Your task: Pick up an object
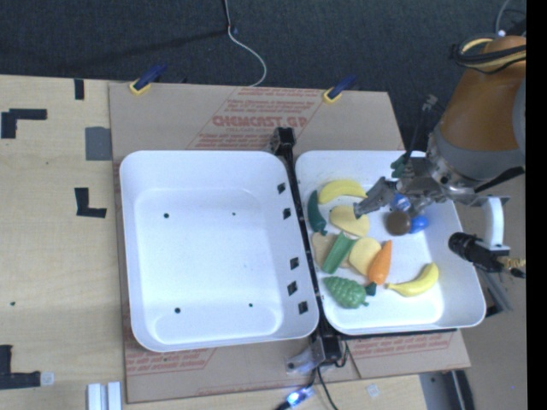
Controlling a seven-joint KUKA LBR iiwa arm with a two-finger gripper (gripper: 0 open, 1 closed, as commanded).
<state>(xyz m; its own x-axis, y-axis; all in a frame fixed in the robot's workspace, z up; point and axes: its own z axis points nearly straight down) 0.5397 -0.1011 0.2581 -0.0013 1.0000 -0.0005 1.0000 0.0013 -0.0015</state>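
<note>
The right bin [444, 310] holds a pile of toy food. A yellow banana [415, 282] lies at its front right, an orange carrot [380, 262] beside it, and a green bumpy fruit [344, 291] at the front. Further back are a yellow curved piece [342, 190], a pale yellow piece [362, 253], a green pepper-like piece [337, 252] and a dark green piece [315, 213]. A brown round thing [397, 223] and a blue ball [418, 223] sit under the wrist. My gripper [376, 200] hangs low over the pile's back part, its dark fingers pointing left, spread, with nothing between them.
The left bin [137, 229] stands beside the right one, with black clips [295, 263] along the shared wall. Both rest on a cardboard sheet [256, 118] on a wooden bench. A cable [244, 45] runs in from the back. The arm's orange band [483, 101] looms at the right.
</note>
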